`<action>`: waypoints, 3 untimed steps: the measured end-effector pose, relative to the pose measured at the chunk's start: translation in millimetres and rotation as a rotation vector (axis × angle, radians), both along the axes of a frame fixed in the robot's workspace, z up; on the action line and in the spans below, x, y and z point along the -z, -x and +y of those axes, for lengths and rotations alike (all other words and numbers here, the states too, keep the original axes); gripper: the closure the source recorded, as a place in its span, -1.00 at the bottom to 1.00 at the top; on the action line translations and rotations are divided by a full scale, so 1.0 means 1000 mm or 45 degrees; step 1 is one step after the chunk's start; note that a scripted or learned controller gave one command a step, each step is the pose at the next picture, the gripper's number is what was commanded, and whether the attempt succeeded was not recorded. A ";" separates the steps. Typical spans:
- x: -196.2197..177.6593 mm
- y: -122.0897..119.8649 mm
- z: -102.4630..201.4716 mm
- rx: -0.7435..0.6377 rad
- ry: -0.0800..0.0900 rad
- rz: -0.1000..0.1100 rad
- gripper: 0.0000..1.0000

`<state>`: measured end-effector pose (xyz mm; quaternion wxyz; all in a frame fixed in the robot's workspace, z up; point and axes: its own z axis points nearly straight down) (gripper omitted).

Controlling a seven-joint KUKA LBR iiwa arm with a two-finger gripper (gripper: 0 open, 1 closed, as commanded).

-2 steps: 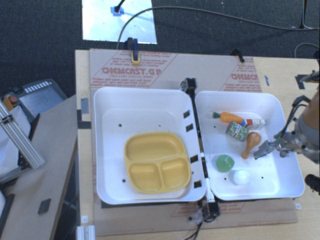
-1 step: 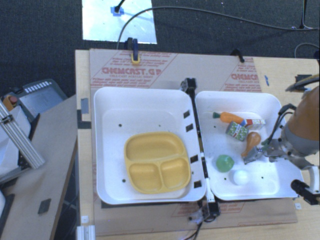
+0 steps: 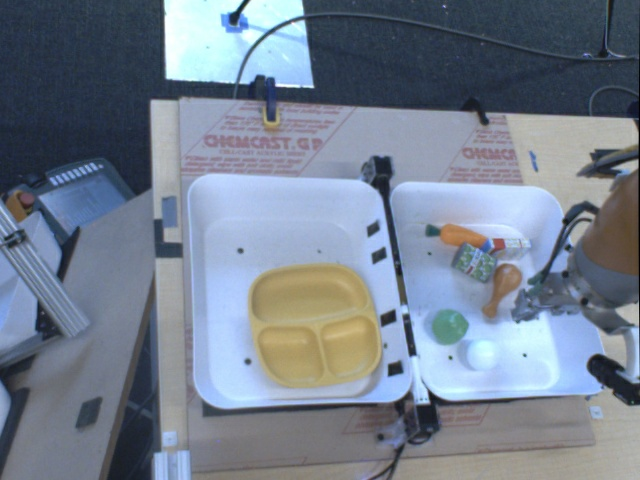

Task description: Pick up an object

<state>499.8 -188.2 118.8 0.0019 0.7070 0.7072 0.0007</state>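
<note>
Hovering just right of the wooden piece [image 3: 502,286], the gripper [image 3: 530,306] grasps nothing; finger state unclear. Around that piece: one carrot [image 3: 462,235], one green packet [image 3: 473,262], one green ball [image 3: 450,325], one white ball [image 3: 482,354].
</note>
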 end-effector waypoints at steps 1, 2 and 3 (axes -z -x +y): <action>-0.046 -0.001 0.007 -0.005 0.000 -0.002 1.00; -0.085 -0.003 0.006 -0.004 0.001 -0.003 1.00; -0.081 -0.014 0.052 -0.011 -0.003 0.001 1.00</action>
